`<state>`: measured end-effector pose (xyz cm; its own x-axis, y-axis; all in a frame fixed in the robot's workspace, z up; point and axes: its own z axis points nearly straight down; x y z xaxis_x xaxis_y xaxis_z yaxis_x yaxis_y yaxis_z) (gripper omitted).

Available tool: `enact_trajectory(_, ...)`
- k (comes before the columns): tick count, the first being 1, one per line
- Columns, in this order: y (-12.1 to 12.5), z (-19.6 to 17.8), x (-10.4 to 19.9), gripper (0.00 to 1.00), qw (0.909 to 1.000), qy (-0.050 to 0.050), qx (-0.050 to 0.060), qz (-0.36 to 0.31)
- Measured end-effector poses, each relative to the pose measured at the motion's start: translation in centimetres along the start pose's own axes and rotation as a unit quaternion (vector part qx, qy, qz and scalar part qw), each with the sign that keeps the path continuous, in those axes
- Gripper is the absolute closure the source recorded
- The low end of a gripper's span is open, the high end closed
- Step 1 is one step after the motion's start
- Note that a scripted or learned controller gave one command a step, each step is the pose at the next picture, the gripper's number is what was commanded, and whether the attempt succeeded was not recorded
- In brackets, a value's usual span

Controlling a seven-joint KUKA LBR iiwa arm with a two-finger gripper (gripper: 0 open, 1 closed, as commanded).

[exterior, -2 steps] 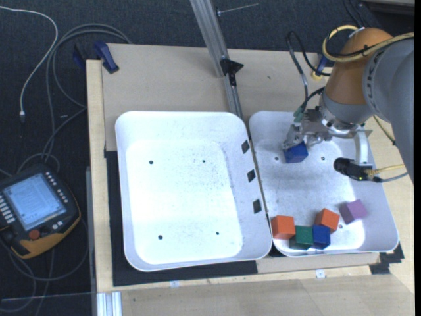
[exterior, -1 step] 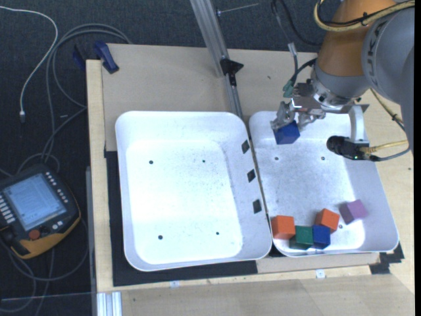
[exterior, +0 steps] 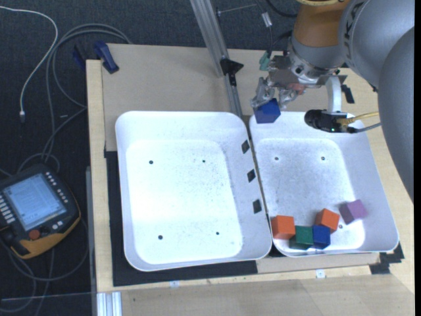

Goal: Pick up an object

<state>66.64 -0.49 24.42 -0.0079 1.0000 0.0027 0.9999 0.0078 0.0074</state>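
My gripper (exterior: 270, 103) hangs above the far left corner of the right bin (exterior: 368, 176), shut on a blue cube (exterior: 267, 112) that sits between its fingers, lifted off the bin floor. Along the near edge of the right bin lie an orange cube (exterior: 283, 226), a green cube (exterior: 303, 236), a second blue cube (exterior: 321, 235), another orange cube (exterior: 327, 219) and a purple cube (exterior: 355, 210).
The left bin (exterior: 131, 176) stands beside the right one, with a ridge bearing black clips (exterior: 250, 174) between them. A slanted metal pole (exterior: 209, 28) rises behind the bins. A teach pendant (exterior: 33, 206) and cables lie left of the bench.
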Motion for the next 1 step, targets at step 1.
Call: enact_trajectory(1,0.55,-9.99,9.42,1.0,1.0,0.001,-0.001,-0.001)
